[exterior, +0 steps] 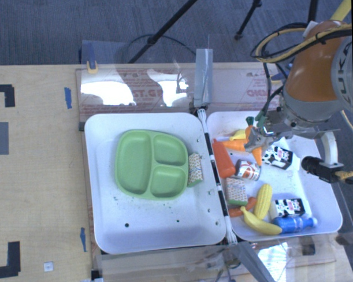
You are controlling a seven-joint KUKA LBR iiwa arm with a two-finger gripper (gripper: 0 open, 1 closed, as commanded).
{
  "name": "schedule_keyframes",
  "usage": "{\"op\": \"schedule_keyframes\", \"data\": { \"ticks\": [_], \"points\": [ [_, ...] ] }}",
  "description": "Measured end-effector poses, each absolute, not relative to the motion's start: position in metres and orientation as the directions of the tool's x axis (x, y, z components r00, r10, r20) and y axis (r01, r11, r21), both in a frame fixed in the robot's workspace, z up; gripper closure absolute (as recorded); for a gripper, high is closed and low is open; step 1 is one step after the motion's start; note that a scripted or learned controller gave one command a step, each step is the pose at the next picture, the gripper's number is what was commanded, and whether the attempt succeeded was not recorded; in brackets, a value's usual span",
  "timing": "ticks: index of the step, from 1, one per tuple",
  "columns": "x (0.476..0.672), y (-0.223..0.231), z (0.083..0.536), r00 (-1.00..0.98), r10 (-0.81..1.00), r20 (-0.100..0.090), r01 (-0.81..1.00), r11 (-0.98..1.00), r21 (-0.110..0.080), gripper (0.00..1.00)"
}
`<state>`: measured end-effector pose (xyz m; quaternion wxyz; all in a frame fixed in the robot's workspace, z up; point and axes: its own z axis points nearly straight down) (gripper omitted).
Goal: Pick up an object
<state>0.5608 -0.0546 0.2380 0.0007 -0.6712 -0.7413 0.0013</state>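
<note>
We see the left bin [104, 227] with a green plate [149, 163] that has three parts; a small speckled sponge [194, 168] touches its right side. In the right bin [332, 210] lie many toys close together: an orange block [222, 159], a little can [247, 170], a corn cob [262, 200], a banana [257, 222], a blue bottle [294, 223] and two black-and-white cartons [277, 156]. The gripper [258, 136] is low over the carrots [239, 144] at the back of this bin; we cannot tell how it is set, or if it holds a toy.
</note>
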Motion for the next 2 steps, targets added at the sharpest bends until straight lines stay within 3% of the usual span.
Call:
{"op": "schedule_keyframes", "data": {
  "ticks": [1,2],
  "points": [
    [0.5404,0.0315,0.1963,-0.062,0.998,0.000,0.998,0.062,-0.006,1.00],
    [0.5413,0.0323,0.2041,-0.065,0.998,-0.001,0.998,0.065,-0.008,1.00]
  ]
}}
